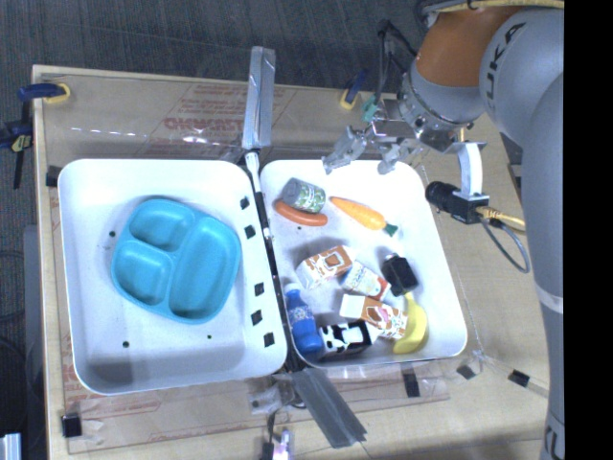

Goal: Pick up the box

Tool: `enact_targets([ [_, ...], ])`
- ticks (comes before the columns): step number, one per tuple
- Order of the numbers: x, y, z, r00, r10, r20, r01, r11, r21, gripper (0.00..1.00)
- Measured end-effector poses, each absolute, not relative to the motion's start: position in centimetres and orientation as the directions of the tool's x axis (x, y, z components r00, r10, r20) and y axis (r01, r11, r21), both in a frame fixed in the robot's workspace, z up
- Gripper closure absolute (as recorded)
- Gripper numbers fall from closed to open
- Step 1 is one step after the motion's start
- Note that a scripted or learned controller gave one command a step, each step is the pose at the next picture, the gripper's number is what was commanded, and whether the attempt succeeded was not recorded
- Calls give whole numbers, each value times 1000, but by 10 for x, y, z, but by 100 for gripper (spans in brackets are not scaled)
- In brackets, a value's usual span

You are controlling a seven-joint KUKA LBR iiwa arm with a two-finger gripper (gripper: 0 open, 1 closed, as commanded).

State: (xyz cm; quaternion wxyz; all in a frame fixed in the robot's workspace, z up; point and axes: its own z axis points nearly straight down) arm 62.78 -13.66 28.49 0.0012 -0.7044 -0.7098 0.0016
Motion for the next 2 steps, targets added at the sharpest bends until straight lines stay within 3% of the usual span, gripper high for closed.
enact_targets([
  [1,657,-130,183,15,1000,0,1000,-15,-5,0],
  [2,658,-119,105,-64,998,-3,998,64,2,0],
])
